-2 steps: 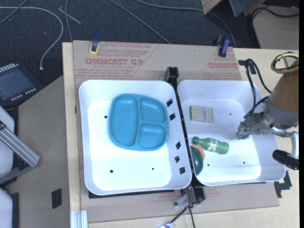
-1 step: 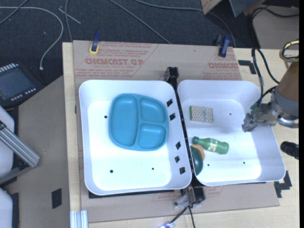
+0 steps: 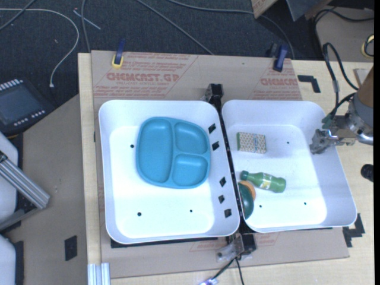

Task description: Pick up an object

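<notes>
The right bin (image 3: 332,183) holds a small green bottle (image 3: 265,181) lying on its side, a patterned rectangular packet (image 3: 252,142) farther back, and a round green and orange object (image 3: 246,197) against the bin's left wall near the front. My gripper (image 3: 323,139) hovers at the right bin's right rim, well to the right of all three objects and touching none of them. Nothing shows between its fingers.
The left bin (image 3: 119,212) holds a blue divided plate (image 3: 173,152). Black clips line the wall between the two bins. Cables trail over the dark floor behind the bench, and cardboard covers the bench around the bins.
</notes>
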